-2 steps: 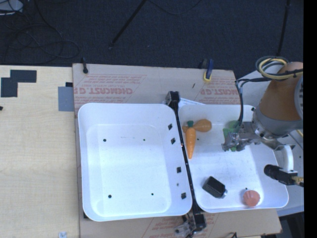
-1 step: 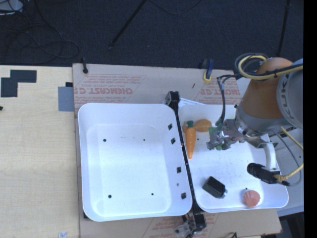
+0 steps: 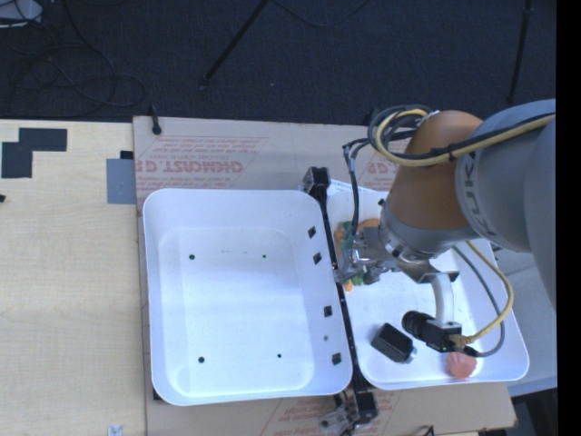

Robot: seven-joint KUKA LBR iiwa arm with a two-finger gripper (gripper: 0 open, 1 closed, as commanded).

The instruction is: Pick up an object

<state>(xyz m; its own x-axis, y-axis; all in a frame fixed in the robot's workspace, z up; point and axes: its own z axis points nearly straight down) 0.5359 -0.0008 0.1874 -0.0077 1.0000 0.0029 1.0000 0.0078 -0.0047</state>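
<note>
Arm (image 3: 436, 198) bent low over right bin (image 3: 390, 302), frame centre; claw (image 3: 356, 266) opening indeterminable. Black block (image 3: 392, 341) and pink ball (image 3: 460, 363) lie below.

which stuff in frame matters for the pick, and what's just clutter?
In play: claw; right bin; black block; pink ball; green-orange item beside the claw.
Lying about: left bin; cardboard sheet; floor cables.
</note>
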